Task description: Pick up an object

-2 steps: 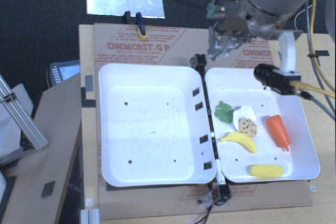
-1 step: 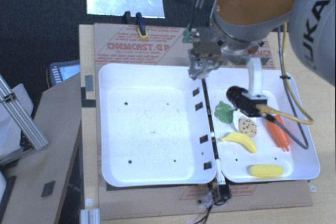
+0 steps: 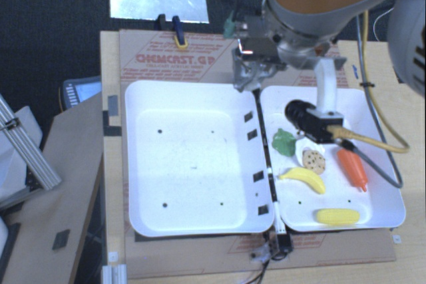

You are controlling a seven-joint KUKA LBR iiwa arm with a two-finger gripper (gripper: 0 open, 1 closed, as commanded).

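The right bin (image 3: 383, 206) holds several toy foods. A green leafy piece (image 3: 285, 142) lies near the divider, with a round speckled cookie (image 3: 313, 159) just right of it. A yellow banana (image 3: 305, 179) sits in front of them, and a yellow corn cob (image 3: 337, 215) lies by the front wall. An orange carrot (image 3: 353, 169) lies toward the right. My gripper (image 3: 249, 80) hangs over the back end of the divider between the bins, well behind and left of the foods, with nothing seen in it.
The left bin (image 3: 143, 163) sits beside the right one. A black cylinder on a white bracket (image 3: 311, 120) with a yellow cable hangs over the right bin's back half. The large arm body fills the top right. A cardboard sheet (image 3: 173, 58) lies behind the bins.
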